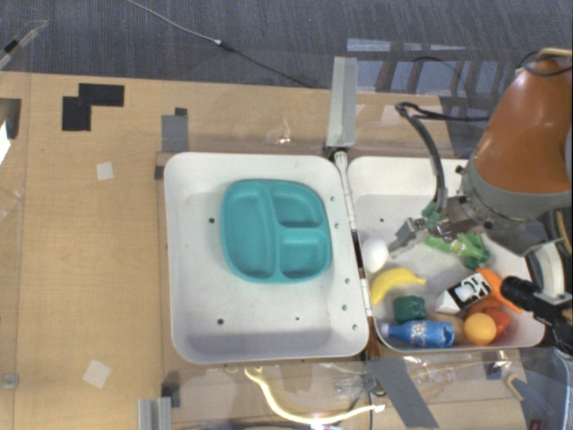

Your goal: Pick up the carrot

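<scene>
Grey arm (519,195), broad orange band, black cable, seemingly metallic gripper (421,231)

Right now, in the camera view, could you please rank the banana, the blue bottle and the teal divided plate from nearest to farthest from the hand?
1. Banana: right bin, just below the hand.
2. Blue bottle: right bin, along its near wall, below the banana.
3. Teal divided plate: left bin, well to the hand's left in the view.

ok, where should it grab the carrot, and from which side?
Probably the orange body of the carrot, just below its green top. It lies flat and slanted in the right bin, so come straight down and close across its narrow width. The lower end is crowded by a black-and-white tag.
</scene>
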`<control>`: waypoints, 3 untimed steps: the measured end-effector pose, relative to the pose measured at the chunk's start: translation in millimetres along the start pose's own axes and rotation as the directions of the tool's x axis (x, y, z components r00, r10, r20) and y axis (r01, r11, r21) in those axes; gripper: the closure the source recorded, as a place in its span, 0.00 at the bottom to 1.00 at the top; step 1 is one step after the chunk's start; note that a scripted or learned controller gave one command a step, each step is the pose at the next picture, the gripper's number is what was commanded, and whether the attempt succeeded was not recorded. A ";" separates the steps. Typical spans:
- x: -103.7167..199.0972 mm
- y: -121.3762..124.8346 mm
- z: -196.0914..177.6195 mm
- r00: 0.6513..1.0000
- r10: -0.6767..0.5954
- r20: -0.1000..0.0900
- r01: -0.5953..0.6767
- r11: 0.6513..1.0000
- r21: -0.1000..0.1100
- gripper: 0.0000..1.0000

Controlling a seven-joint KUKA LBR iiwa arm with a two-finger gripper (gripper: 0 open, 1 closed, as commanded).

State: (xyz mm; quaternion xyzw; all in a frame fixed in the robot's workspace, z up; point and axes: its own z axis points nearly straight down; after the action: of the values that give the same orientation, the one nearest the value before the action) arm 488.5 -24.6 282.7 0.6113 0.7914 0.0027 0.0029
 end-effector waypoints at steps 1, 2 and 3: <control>26.9 4.1 101.3 0.999 0.042 -0.002 -0.042 0.999 0.011 0.00; 25.9 5.1 98.6 0.999 0.044 -0.001 -0.044 0.999 0.005 0.00; 25.9 5.2 98.5 0.999 0.044 -0.001 -0.044 0.999 0.005 0.00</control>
State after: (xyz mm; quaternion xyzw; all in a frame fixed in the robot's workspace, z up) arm 487.7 1.8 184.2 0.6287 0.7776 0.0011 0.0011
